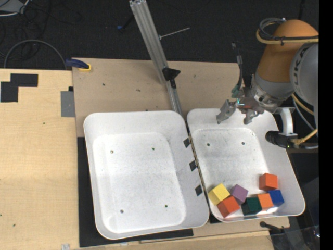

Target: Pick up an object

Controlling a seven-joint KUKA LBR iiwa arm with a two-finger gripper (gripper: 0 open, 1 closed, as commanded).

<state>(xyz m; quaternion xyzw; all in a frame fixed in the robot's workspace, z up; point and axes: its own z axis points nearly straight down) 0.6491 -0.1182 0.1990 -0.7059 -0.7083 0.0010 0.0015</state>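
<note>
Several small blocks lie clustered in the near corner of the right bin (229, 145): a yellow block (219, 192), a purple block (239, 192), a red-orange block (228, 206), a dark green block (252, 205), an orange block (265, 200), a blue block (276, 197) and a second red-orange block (268, 181) slightly apart. My gripper (237, 115) hangs over the far edge of the right bin, well away from the blocks. Its two fingers are spread apart and open, with nothing between them.
The left bin (138, 171) sits beside the right one, joined by black clips (192, 165) along the shared edge. A slanted aluminium rail (155, 51) rises behind the bins. The grey arm with its orange band (283, 51) comes in from the right.
</note>
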